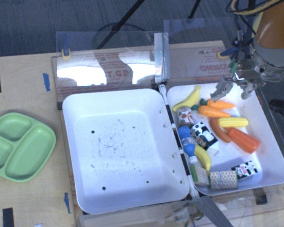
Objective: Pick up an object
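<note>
Camera view, slant from above: I read this as the approach step, nothing picked yet. The grey two-finger gripper (235, 87) hangs over the far edge of the right shallow white bin (275, 170), fingers spread apart with only air between them; it has hold of nothing. Candidate objects are all in this bin. Nearest the fingers lie an orange plastic carrot (216, 109) and a yellow toy banana (189, 99), just beside each other. Further toward me sit a yellow corn cob (233, 122), an orange-red cylinder (243, 139), a black-and-white cow-patterned block (203, 133) and a blue bottle-like toy (185, 136), packed close, several touching.

Next move, in my judgement: descend onto the carrot, aligning the fingers across its narrow width; clutter nearby risks a bad close.

Surface: the left shallow white bin (82, 111) has a scuffed floor. A green three-compartment plate (18, 145) rests on the pale wooden bench (19, 82). Dark carpet (23, 22) lies beyond.
</note>
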